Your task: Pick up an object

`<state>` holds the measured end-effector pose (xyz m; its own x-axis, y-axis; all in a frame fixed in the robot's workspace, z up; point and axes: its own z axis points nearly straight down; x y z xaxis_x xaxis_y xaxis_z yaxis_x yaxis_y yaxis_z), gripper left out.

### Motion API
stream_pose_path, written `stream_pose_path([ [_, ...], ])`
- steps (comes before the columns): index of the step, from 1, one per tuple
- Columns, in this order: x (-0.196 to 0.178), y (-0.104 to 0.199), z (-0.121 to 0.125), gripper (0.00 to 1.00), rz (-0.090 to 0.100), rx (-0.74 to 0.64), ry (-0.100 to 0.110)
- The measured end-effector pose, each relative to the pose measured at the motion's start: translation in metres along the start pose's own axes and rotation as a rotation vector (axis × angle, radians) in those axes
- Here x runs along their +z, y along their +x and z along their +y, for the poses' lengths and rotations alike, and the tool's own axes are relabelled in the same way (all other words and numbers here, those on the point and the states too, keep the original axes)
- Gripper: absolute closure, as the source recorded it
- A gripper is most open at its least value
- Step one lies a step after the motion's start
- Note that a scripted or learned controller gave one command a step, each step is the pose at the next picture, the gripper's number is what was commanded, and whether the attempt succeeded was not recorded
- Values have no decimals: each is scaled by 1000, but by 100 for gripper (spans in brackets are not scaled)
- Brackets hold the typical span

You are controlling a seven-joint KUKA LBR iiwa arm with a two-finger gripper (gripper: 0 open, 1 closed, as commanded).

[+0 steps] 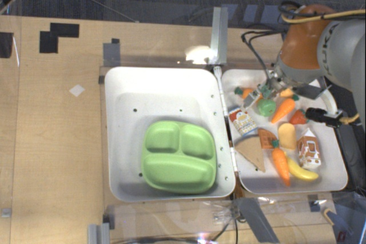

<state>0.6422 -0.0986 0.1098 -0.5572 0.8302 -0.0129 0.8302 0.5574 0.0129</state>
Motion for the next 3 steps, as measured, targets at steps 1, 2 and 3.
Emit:
stream_pose_path([
  [1,4,-14,28,0,7,107,10],
  [2,-9,-16,30,100,-5,104,1],
  [3,-88,66,46,100,9,217,9],
])
